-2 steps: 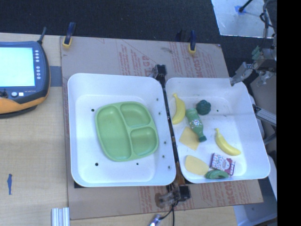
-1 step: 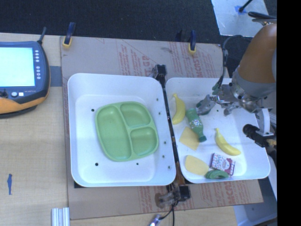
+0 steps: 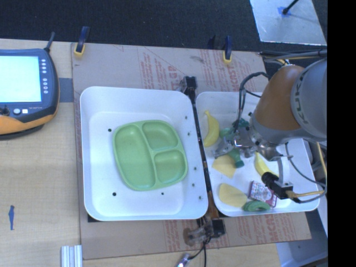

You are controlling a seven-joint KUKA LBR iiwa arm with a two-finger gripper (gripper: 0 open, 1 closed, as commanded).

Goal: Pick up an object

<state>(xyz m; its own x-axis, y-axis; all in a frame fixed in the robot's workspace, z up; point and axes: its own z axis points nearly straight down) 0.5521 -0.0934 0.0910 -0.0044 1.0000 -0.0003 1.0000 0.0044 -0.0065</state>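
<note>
You see the gripper (image 3: 232, 149) low among the right bin's (image 3: 311, 204) toys, finger state unclear, nothing visibly lifted yet.

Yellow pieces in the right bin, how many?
4 visible: banana at the bin's left wall, a chunk mid-bin, a wedge near the front, another piece right of the claw. The arm may hide more.

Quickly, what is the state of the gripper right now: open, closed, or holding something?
Gripper: cannot be told. It is low in the right bin, among the yellow pieces, near the banana.
</note>
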